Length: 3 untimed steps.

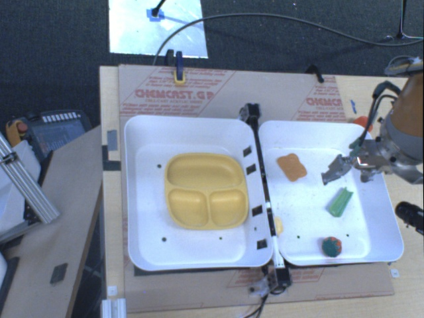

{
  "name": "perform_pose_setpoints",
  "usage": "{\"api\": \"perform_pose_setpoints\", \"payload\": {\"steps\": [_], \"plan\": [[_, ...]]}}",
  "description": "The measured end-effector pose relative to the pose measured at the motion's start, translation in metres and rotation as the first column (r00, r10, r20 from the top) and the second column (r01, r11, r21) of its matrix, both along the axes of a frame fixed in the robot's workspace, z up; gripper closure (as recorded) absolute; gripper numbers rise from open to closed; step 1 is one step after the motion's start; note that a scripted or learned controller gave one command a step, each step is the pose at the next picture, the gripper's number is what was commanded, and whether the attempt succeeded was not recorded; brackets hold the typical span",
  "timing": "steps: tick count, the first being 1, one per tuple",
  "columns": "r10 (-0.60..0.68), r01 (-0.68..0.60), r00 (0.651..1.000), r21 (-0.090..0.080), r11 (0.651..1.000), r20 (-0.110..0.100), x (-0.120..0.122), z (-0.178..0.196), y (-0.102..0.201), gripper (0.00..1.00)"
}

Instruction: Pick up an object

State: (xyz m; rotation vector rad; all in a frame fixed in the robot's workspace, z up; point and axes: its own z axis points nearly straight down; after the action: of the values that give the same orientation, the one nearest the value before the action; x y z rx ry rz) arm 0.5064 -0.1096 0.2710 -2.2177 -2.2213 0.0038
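Observation:
My gripper [350, 171] hangs over the right bin [391, 244] near its far right side, reaching in from the right. It is open, and I see nothing between its fingers. A green block [340, 202] lies just in front of it, apart from the fingers. An orange flat piece [291, 167] lies to the gripper's left, in the far part of the same bin. A small red and green ball [332, 246] rests near the bin's front edge. A small yellow piece [278, 226] sits against the divider side.
The left bin [142, 197] holds a yellow divided tray [205, 191]. A black clip strip [258, 177] runs between the two bins. Cables cross the dark floor behind the bench.

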Motion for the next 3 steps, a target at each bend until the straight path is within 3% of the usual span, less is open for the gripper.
{"api": "perform_pose_setpoints", "payload": {"steps": [1,3], "plan": [[0.001,-0.001,1.000,-0.001,1.000,0.006,0.001,0.003,0.000,0.00],[-0.001,0.001,1.000,0.000,1.000,-0.001,-0.001,-0.097,-0.005,0.00]]}}
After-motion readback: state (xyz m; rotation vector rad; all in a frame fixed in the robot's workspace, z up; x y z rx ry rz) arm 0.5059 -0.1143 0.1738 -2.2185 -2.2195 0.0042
